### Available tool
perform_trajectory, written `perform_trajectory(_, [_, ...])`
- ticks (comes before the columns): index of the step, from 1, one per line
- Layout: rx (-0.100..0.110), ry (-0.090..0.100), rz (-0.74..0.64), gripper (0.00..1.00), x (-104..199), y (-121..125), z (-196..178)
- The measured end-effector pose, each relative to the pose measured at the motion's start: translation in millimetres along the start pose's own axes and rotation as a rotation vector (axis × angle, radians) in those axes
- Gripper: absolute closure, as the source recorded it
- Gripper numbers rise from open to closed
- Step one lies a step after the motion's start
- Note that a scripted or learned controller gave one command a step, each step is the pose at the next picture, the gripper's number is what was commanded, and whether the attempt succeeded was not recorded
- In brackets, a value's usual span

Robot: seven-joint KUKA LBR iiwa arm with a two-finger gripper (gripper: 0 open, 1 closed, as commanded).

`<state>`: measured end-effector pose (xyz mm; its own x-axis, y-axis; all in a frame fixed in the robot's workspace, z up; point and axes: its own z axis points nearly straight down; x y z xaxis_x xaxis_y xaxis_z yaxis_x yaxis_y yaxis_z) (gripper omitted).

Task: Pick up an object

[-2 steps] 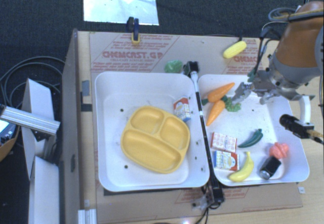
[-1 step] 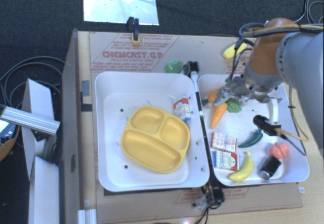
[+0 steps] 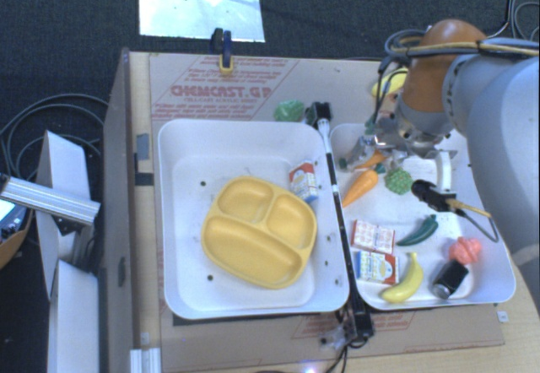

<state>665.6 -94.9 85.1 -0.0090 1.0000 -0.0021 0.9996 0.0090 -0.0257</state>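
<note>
- Right now the arm point(image 3: 472, 84) reaches in from the right and hangs over the far end of the right bin point(image 3: 498, 278), with the gripper point(image 3: 384, 143) low above the toys there.
- Whether the claw is apart or together cannot be told from this angle; the wrist hides it, and nothing can be seen held in it.
- Likeliest target, as a judgement: the carrot point(image 3: 361, 186), lying just beneath and beside the claw, near the bin's left wall.
- The green ball point(image 3: 398, 181) sits just beside the carrot, so the descent should be centred on the carrot's thick middle, not its tip.
- Closing across the carrot's narrow width should help; along its length the taper could let it squirt out.
- The black brush point(image 3: 333, 169) lying along the wall between the bins is close, so a finger could catch it; keeping toward the bin's inside would be safer.
- Other candidates lie well apart: banana point(image 3: 405, 280), green pepper point(image 3: 419, 230), two small cartons point(image 3: 373, 251).
- The left bin point(image 3: 181, 278) holds a yellow tray point(image 3: 259, 230) and a small carton point(image 3: 304, 181).
</note>
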Motion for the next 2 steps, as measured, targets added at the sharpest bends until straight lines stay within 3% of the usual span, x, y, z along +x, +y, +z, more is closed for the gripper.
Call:
perform_trajectory(1, [-0.012, 0.005, 0.008, 0.0, -22.7, -0.2, -7.9])
perform_trajectory(2, [0.005, 0.009, 0.007, 1.0, -21.8, -3.4, -15.7])
